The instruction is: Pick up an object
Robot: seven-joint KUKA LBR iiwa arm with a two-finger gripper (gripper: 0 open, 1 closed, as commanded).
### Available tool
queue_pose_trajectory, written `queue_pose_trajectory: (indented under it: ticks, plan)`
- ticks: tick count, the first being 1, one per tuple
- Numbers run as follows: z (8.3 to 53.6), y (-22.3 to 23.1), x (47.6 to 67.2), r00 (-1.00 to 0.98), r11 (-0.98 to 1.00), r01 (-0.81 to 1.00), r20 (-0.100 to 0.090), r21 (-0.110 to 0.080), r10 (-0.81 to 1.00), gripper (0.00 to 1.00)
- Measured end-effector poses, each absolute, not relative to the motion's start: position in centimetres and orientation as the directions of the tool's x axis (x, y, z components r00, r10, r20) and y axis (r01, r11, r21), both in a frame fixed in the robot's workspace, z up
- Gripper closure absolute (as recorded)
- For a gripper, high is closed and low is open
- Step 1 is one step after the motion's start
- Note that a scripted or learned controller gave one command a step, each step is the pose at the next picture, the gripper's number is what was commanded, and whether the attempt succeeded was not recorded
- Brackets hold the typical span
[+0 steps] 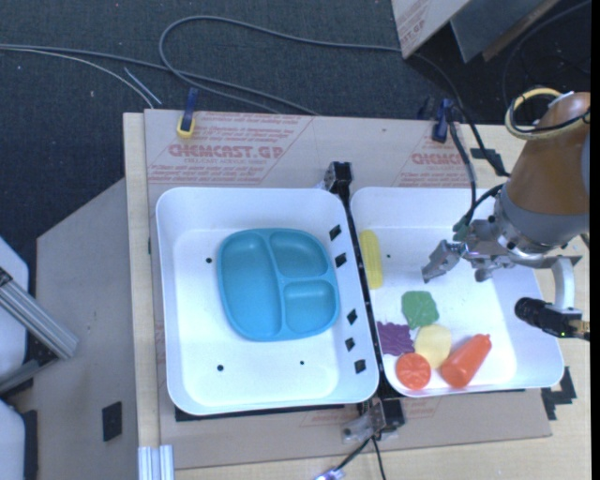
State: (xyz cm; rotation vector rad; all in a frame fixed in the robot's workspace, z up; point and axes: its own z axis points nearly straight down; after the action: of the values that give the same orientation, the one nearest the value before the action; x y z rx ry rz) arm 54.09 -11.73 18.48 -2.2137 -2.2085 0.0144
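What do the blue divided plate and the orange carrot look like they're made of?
The blue plate looks like moulded plastic with a smooth satin finish: one even colour, rounded dividers, soft sheen. The carrot appears to be toy plastic or rubber, uniformly bright orange and smooth; which of the two I can't tell.

Dark grey carpeted floor (75, 122) surrounding a brown board-topped surface (281, 141), with pale cables (202, 37) looping across the carpet left of the hand, and a cardboard box (427, 21) lying beyond it.
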Motion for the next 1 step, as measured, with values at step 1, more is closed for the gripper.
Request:
queue_pose_trajectory:
  ticks: [1]
  plan:
    - [19.26,-11.7,54.4,-0.001,0.001,1.0,0.002,-0.002,1.0,0.0]
